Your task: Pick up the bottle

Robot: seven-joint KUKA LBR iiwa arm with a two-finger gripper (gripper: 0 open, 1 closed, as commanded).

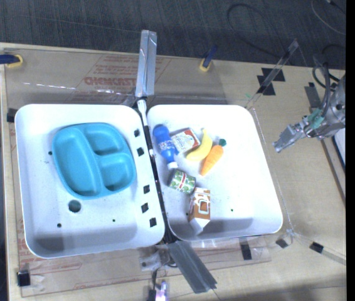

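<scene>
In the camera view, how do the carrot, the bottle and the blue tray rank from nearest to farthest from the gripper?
The gripper is at the right, outside the bins.
1. The carrot, in the right bin, near its middle.
2. The bottle, in the right bin, by the wall that divides the bins.
3. The blue tray, in the left bin.

Blue-capped bottle (164,144) lying flat in right bin, near divider
</scene>
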